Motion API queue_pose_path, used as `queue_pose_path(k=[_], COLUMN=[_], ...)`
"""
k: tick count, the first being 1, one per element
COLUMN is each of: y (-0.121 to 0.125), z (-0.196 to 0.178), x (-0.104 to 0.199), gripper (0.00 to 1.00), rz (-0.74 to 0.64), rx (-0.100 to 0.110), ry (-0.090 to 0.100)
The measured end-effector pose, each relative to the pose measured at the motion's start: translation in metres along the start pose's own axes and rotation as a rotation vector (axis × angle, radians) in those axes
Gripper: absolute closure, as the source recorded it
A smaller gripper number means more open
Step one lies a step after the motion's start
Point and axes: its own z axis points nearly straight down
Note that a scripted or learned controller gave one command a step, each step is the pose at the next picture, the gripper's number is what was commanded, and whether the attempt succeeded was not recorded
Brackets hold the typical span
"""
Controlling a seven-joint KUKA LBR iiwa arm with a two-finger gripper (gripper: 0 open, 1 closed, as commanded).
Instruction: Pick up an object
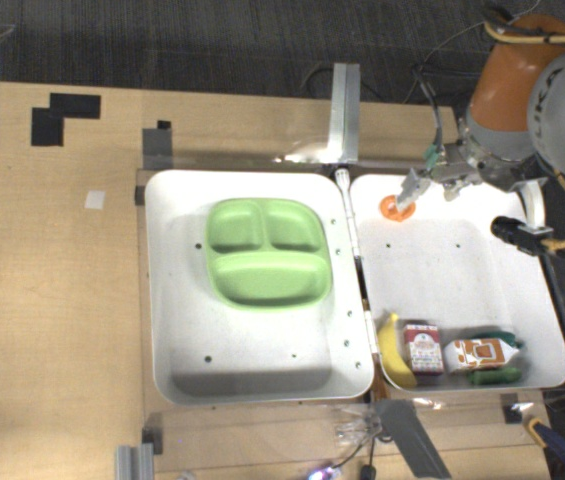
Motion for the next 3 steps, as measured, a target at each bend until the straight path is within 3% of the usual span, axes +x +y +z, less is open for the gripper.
queue_pose_path(k=[1, 2, 3], y=[0.004, 0.006, -0.015], z=[0.069, 0.057, -0.03], x=[0.019, 0.021, 0.065], gripper=[0.0, 1.0, 1.0], rz=[-0.006, -0.011, -0.055], rx=[-0.001, -0.003, 0.0], ry=[-0.001, 0.0, 0.001])
